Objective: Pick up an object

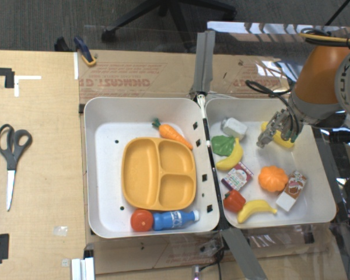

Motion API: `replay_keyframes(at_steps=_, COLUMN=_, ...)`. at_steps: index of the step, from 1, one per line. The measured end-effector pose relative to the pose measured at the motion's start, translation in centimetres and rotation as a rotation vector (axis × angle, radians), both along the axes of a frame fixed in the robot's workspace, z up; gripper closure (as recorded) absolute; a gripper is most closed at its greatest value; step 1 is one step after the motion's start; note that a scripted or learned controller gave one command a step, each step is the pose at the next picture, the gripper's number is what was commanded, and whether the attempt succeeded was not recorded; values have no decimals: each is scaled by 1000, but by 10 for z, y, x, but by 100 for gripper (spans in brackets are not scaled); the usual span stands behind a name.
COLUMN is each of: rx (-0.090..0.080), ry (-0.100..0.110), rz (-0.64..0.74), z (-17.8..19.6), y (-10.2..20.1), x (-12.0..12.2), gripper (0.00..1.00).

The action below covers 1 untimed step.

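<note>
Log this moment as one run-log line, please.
gripper: over right white bin | beside small yellow toy | round orange fruit toy: untouched

Dark grey carpet (41, 10) runs along the top of the frame, and on it stand the black legs of a swivel office chair (163, 7), top centre. Below lies a pale wooden benchtop (41, 179) filling the left side — a pair of scissors (11, 156) with grey handles rests near its left edge. A brown cardboard sheet (134, 74) with reversed red print covers the upper middle, held by a blue-and-yellow clamp (84, 51) at its upper left corner. Light is even — shadows are soft.
</note>
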<state>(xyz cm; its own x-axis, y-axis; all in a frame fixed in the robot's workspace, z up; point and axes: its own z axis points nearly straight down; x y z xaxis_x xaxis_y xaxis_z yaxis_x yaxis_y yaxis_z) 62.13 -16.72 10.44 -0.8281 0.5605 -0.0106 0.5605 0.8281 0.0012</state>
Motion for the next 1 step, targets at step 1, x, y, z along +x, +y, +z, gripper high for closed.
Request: replay_keyframes(at_steps=1, rx=4, ry=4, rz=-90, z=103, y=37, x=13, gripper=100)
